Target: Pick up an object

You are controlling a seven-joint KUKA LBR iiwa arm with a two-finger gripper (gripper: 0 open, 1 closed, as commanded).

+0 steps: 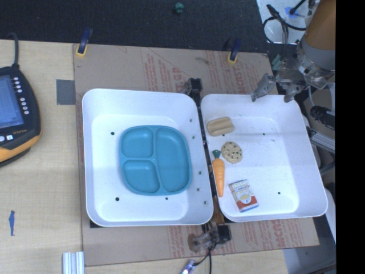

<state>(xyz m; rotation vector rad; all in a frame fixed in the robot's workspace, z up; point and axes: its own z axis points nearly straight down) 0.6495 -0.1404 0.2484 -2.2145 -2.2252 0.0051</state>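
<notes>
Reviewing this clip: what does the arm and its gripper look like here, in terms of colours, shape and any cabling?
The arm comes in at the upper right, with a rounded orange band above a grey metal wrist. Below it sits the gripper, grey and angular, with two dark-tipped metal fingers. Black and blue cables loop beside the wrist. No markings are readable at this size.

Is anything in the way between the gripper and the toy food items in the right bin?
Nothing visible. The gripper hovers at the right bin's far edge; bare white floor separates it from the bread roll, cookie, carrot and small carton.
</notes>
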